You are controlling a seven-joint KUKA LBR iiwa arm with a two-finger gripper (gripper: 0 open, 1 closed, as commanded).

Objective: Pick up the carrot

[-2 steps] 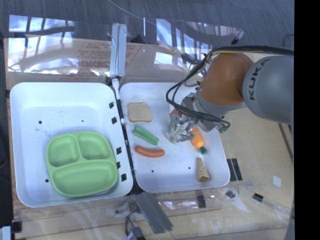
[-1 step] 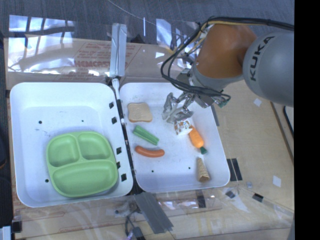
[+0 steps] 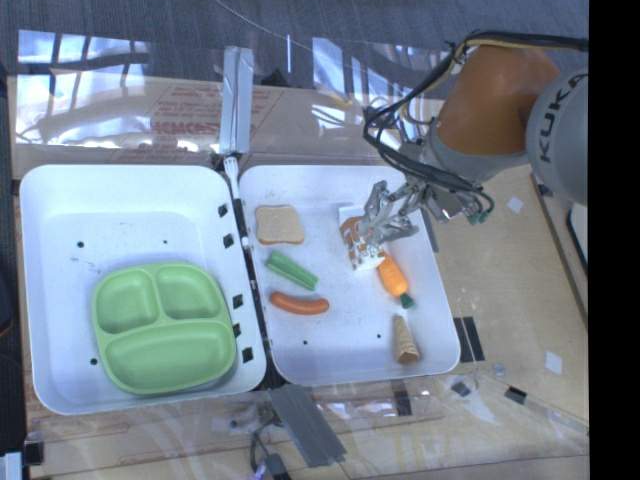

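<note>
Two shallow white bins sit side by side on the bench: the left bin and the right bin. One grey arm with an orange band reaches in from the right over the right bin's far right part. The left bin holds one green divided plate with three compartments, lying in its near half. The right bin holds five loose items: one slice of toast near its far left, one green bean piece below that, one sausage just nearer still, one ice-cream cone near the front right, and one carrot at the right middle. The gripper hangs just above the carrot's upper end, among a white-and-orange clutter there; whether its fingers are spread or closed, or touch the carrot, cannot be told.
</note>
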